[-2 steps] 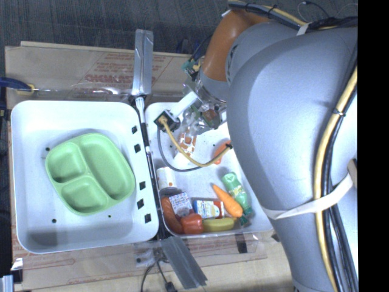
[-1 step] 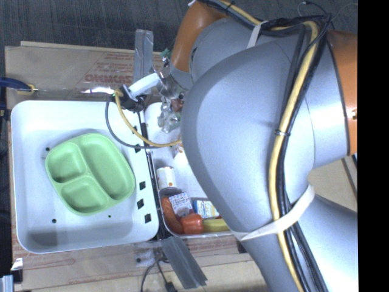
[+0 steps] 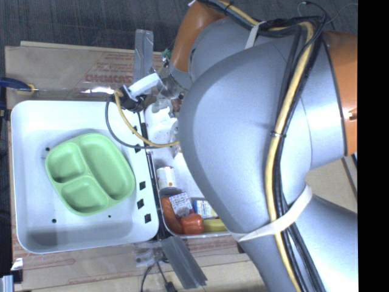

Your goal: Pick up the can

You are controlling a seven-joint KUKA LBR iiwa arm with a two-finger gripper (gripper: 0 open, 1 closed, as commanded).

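Little of the jaws is visible under the wrist of the arm [image 3: 255,139] and its looped yellow cable [image 3: 124,123], so I cannot tell whether they are spread or pressed together, and I see nothing caught between them.

Just beyond them, toward the lower edge of the camera view, what I take to be the can [image 3: 165,177] sits in the same bin [image 3: 172,160]: small, white, with an orange-red label. Whether it stands or lies I can't say for sure. I judge it light and stiff, with a smooth metal wall that can slip or roll away under a glancing touch. I'd close across its round body at mid-height, squarely, not on the rim.

Further from the jaws, close behind the can, lie a dark labelled packet [image 3: 178,202], a red-orange piece [image 3: 189,224] and something yellow [image 3: 213,225]. That crowding leaves little room on that side.

Farthest off, to one side of the jaws, the other bin [image 3: 30,120] holds a green divided plate [image 3: 90,173].
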